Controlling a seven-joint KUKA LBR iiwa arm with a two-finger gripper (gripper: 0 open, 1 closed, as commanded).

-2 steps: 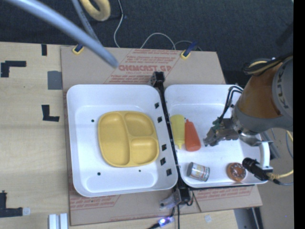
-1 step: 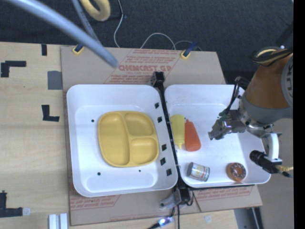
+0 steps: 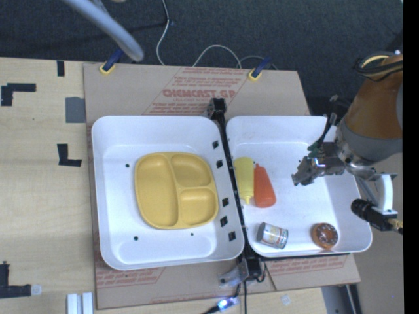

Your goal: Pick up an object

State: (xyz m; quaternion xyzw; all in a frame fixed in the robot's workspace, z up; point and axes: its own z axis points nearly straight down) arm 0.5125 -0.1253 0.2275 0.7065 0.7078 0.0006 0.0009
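A: What is hard to make out here?

B: The gripper [image 3: 305,174]. It hangs over the right bin [image 3: 288,128], near that bin's right side, but it is dark and small, and I cannot tell how its fingers stand or whether anything is between them. The arm [image 3: 373,120] is cut off at the right side of the view. A grey tube [image 3: 98,15] at the top left is blurred and runs out of the frame.

A: Any writing?

B: Red print on the cardboard sheet [image 3: 196,90] under the bins. It seems to start with "CHEMCAST", but the rest is too faint to read. The small can [image 3: 272,235] has a label I cannot read.

A: What do the bins hold?

B: The left bin [image 3: 108,175] holds a yellow divided plate [image 3: 175,190] with three compartments, lying flat near the middle. In the right bin, a yellow bottle-shaped object [image 3: 244,178] and an orange carrot-shaped object [image 3: 263,186] lie side by side, touching, close to the wall between the bins. The can lies on its side near the front edge. A brown doughnut-shaped object [image 3: 325,235] sits near the front right corner, apart from the can.

A: And the gripper against those?

B: Well apart from all four, to the right of the orange one.
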